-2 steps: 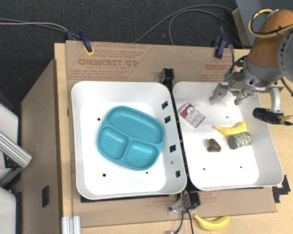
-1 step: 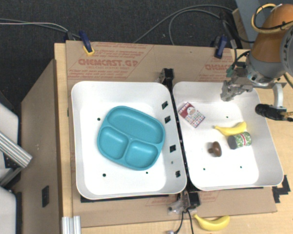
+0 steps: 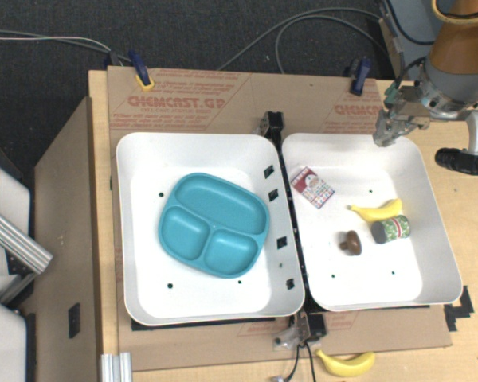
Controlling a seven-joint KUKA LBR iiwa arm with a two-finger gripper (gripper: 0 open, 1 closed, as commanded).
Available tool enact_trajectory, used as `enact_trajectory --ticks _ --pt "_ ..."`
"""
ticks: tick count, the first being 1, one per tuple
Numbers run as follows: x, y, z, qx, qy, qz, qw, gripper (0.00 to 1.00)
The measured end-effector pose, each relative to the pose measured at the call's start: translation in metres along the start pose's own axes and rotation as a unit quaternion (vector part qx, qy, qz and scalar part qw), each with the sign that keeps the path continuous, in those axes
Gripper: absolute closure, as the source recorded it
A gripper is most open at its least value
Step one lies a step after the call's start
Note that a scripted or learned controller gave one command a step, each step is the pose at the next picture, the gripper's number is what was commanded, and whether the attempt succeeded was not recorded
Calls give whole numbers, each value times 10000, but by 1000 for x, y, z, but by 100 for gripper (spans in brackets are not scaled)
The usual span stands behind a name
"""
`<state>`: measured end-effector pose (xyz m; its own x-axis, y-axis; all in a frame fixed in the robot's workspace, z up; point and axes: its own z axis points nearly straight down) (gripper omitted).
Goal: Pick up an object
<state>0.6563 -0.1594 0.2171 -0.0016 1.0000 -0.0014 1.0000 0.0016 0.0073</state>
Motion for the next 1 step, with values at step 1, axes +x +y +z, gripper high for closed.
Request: enact_trajectory --ticks 1 --pt "0 1 -10 20 5 2 10000 100"
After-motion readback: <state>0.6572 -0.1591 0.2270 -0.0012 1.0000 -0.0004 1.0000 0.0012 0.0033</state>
